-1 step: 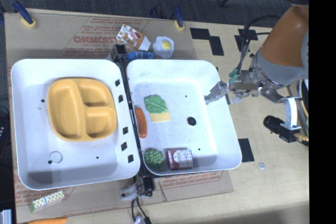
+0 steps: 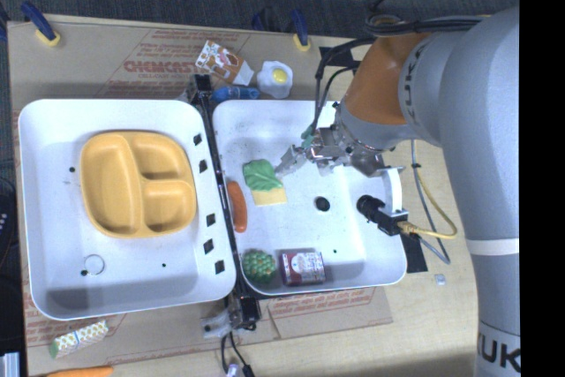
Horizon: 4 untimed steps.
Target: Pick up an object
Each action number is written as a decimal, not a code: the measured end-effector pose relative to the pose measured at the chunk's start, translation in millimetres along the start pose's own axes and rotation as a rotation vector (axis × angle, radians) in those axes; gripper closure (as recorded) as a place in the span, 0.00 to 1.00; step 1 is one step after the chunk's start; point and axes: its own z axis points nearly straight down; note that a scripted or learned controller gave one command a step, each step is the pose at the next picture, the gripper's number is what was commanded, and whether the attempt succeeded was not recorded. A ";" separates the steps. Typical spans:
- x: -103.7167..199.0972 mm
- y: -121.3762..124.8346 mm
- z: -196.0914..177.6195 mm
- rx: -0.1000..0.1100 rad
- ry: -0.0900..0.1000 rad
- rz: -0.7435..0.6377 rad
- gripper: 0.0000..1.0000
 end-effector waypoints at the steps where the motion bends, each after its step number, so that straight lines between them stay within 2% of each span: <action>1: 48.7 5.5 50.5 -0.001 -0.001 0.005 0.00; 2: 47.3 0.8 50.3 -0.003 -0.001 0.283 0.00; 3: 47.9 0.9 40.3 -0.001 0.001 0.279 1.00; 4: 4.3 -7.6 -99.2 -0.004 -0.002 -0.167 1.00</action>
